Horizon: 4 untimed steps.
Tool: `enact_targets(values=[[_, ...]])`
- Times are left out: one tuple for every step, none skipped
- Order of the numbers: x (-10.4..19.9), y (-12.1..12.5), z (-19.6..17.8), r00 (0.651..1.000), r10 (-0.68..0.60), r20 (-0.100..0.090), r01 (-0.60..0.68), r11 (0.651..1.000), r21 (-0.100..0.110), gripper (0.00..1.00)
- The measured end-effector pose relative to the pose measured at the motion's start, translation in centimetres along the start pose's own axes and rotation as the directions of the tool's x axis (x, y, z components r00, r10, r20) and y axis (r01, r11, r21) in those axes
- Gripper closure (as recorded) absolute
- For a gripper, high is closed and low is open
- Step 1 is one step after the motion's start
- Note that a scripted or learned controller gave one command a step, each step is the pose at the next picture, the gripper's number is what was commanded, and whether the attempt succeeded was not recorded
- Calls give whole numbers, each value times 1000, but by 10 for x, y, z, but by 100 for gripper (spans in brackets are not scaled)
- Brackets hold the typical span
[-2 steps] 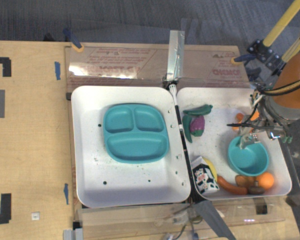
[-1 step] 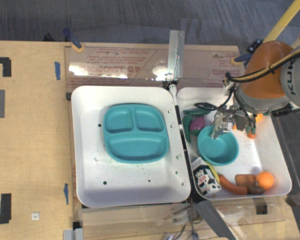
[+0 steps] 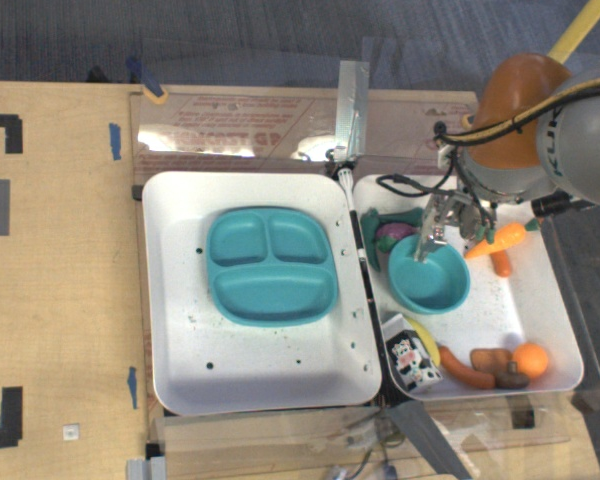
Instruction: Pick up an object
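Since the task only says to pick up an object, the thing nearest the hand (image 3: 432, 236) looks like the one to take: a teal bowl (image 3: 430, 275) in the right bin (image 3: 550, 298); the hand hangs right over the bowl's back rim, and one finger seems to dip inside it; I cannot tell if the fingers are apart or together, because they blur into the cables.

The bowl looks like hard plastic; it is probably light and stiff, smooth and a bit slippery, and not easy to break; the thin rim is the best place to pinch, one finger inside and one outside.

The bowl looks to have nothing in it; just behind it sits a small purple and green thing (image 3: 390, 234); to its right lies a toy carrot (image 3: 500, 240); near the front of the bin lie a black and white box (image 3: 412, 358), a brown sausage-shaped toy (image 3: 475, 366) and an orange ball (image 3: 530, 358).

The left bin (image 3: 170, 298) holds a teal tray (image 3: 271, 265) with three parts, all of them bare; both bins sit side by side on the bench (image 3: 50, 298).
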<state>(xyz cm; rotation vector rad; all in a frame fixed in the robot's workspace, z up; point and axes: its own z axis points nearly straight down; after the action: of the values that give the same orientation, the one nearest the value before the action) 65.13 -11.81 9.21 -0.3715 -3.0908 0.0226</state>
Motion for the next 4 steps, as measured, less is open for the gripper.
enact_targets(values=[[36,10,-2,954,-296,51,296,955,-5,100],[-2,22,-2,986,-162,41,162,987,-7,100],[8,20,-3,995,-83,46,84,996,-15,100],[61,-52,1,964,-261,45,262,965,-8,100]])
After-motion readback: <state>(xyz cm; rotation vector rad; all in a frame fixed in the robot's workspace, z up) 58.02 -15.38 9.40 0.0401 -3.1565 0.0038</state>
